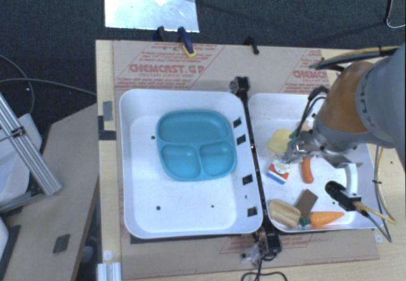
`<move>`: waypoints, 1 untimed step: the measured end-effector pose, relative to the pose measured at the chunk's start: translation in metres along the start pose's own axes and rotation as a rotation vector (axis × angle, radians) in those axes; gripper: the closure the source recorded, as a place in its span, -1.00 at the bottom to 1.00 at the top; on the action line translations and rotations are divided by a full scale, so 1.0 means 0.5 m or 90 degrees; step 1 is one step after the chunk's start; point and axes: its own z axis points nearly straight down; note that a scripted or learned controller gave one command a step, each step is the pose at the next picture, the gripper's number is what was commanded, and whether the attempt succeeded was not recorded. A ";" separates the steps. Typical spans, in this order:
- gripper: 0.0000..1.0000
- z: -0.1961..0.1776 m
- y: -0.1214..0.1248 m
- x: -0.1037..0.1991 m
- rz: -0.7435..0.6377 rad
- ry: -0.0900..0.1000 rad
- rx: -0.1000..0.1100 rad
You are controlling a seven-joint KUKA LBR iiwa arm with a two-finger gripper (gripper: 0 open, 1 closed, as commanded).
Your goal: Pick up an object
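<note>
Colours across the 2 white bins point(136, 146)

Turquoise tray point(195, 144); pale yellow block point(279, 141); orange carrot point(325, 217); red, white and blue carton point(277, 172); brown bar point(307, 202); grey arm point(374, 105) with orange band.

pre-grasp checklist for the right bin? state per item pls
1. Gripper is over the right bin: ok.
2. Target within reach: ok, the yellow block and the red-white-blue box lie beside it.
3. Object already held: cannot tell.
4. Clutter near target: not ok, the small orange sausage lies close by.
5. Left bin's blue divided plate out of the path: ok.
</note>
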 end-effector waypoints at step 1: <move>-1.00 0.001 0.155 0.019 -0.001 -0.003 -0.005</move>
